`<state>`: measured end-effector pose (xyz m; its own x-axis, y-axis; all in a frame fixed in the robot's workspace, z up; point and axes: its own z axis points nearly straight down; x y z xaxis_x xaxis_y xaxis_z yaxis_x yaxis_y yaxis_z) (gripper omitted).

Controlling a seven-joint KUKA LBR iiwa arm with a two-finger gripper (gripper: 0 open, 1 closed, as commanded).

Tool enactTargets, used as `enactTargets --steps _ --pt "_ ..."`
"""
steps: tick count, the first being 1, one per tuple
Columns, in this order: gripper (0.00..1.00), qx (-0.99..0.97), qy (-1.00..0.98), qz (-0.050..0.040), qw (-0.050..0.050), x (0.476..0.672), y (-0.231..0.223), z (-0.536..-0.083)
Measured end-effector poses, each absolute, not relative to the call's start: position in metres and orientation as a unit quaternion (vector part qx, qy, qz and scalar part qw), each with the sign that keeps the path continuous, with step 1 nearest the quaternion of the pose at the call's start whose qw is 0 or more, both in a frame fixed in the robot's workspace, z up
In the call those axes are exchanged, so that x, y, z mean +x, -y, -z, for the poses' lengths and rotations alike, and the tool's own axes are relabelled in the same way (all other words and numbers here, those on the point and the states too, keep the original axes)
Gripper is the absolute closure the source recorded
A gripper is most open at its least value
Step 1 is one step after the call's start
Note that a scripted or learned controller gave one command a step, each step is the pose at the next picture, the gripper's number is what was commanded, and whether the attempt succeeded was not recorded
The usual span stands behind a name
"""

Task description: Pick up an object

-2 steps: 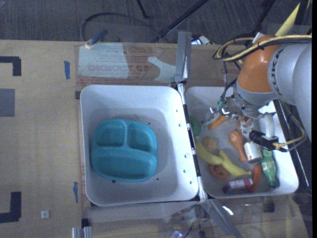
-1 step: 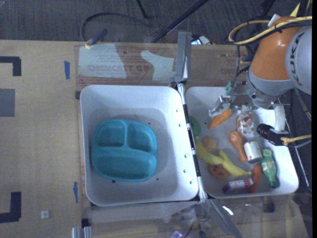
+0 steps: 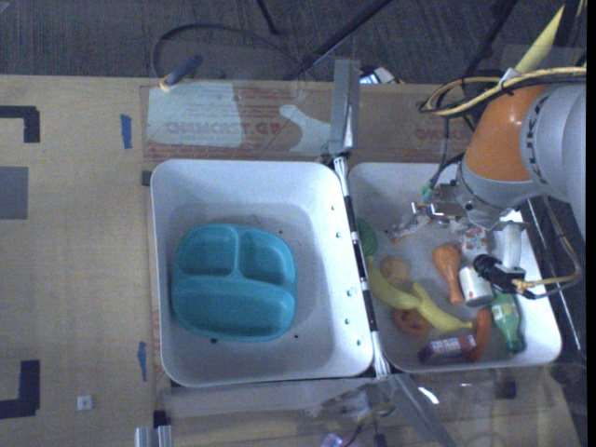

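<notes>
My gripper (image 3: 412,223) hangs over the upper middle of the right bin (image 3: 400,182), reaching in from the right below the orange wrist band. Nothing shows held in it. Just below it lie a tan round piece (image 3: 396,268) and an orange carrot (image 3: 448,269). A yellow banana (image 3: 410,298) stretches across the bin's lower middle, with an orange ring-shaped piece (image 3: 408,321) beside it. A green bottle (image 3: 506,320), a red piece (image 3: 481,332) and a small dark-labelled bottle (image 3: 446,347) sit along the front right.
The left bin (image 3: 177,184) holds a teal divided plate (image 3: 235,280). A green item (image 3: 369,240) rests against the right bin's left wall. A white can (image 3: 475,284) and a white cylinder (image 3: 508,245) lie under the arm. Cables run at the far right.
</notes>
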<state>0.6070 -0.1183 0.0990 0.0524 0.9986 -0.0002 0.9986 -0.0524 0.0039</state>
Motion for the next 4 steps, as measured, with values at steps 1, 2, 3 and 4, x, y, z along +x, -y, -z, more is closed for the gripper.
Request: enactTargets --steps 1,2,3,4 --pt "1.00 0.726 -0.688 -0.0025 0.003 0.608 0.118 -0.110" --pt "1.00 0.752 -0.659 0.0001 0.001 0.615 0.057 -0.242" --pt "0.00 0.752 -0.659 0.0002 0.000 0.615 0.057 -0.242" --pt "0.00 0.728 -0.686 0.0005 0.000 0.610 0.132 -0.230"
